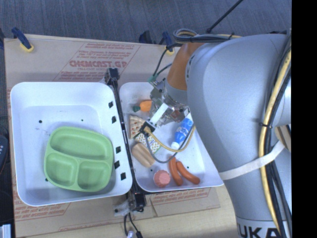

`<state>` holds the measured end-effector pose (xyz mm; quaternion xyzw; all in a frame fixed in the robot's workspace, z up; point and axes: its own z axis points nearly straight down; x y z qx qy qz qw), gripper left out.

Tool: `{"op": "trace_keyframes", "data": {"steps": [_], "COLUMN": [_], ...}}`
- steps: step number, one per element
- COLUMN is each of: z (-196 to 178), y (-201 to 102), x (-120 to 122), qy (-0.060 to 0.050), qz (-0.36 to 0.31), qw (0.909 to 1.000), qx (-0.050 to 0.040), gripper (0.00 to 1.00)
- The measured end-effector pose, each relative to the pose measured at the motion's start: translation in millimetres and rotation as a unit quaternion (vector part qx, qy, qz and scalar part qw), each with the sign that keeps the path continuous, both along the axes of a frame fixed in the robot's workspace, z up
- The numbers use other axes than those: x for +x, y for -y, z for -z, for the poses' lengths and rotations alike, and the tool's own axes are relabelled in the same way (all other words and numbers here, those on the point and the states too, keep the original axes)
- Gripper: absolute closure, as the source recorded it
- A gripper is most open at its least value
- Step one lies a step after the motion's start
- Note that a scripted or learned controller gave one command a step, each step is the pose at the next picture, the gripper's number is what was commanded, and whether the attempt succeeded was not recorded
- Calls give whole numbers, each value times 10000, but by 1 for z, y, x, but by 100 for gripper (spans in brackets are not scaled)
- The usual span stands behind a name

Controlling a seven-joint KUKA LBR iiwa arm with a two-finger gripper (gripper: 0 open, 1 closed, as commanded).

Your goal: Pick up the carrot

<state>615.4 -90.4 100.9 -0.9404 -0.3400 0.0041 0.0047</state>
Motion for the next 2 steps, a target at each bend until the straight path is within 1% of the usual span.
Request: {"op": "trace_keyframes", "data": {"steps": [1, 2], "z": [-91, -134], "y": [-90, -30], "x": [4, -45], "qy": [25, 9], "qz": [986, 2407], "qw": [9951, 9706], "qx": [-24, -34], "gripper": [100, 100]}}
